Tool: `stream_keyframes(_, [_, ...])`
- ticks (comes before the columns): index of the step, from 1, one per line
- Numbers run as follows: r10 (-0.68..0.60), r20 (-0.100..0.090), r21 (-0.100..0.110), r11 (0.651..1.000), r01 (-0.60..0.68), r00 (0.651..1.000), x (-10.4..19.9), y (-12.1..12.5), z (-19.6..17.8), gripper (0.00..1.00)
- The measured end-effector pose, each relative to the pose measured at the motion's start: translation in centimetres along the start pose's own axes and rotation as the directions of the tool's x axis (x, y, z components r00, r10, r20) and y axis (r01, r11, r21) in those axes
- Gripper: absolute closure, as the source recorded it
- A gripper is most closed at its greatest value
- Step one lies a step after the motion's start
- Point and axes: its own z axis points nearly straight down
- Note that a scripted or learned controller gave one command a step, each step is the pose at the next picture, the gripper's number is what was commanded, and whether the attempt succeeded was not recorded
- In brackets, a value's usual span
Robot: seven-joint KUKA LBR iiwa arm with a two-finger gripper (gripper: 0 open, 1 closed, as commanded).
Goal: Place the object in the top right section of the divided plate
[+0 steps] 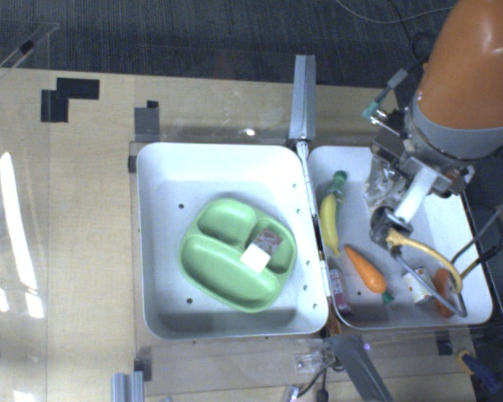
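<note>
The grey and orange arm is seen reaching over the right bin, with the gripper held above its far half; whether it is open or closed cannot be told, and nothing is seen held in it. The pick is judged to be the step in hand, the object being taken to lie among the right bin's things; a descent onto one item, a firm hold and a carry leftward are called for next. Both bins are shallow, smooth white plastic with rounded corners, and in the left bin a glossy green plate of three rounded compartments is set askew. A curved yellow banana and a tapered orange carrot lie near the right bin's left wall. In the plate's right compartment a white block and a small mottled dark piece are lodged
</note>
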Motion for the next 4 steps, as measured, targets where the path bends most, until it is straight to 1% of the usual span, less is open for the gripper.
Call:
stream_keyframes(1, [0.01,-0.005,-0.001,1.0,-0.01,1.0,1.4,-1.3,2.3,1.0])
stream_keyframes(2, [0.106,-0.006,-0.001,0.994,-0.106,0.994,-4.2,3.4,-5.2,1.0])
stream_keyframes(3, [-0.049,-0.005,0.002,0.999,0.049,0.999,-11.7,8.4,9.0,1.0])
stream_keyframes(4, [-0.049,-0.005,0.001,0.999,0.049,0.999,-11.7,8.5,9.0,0.0])
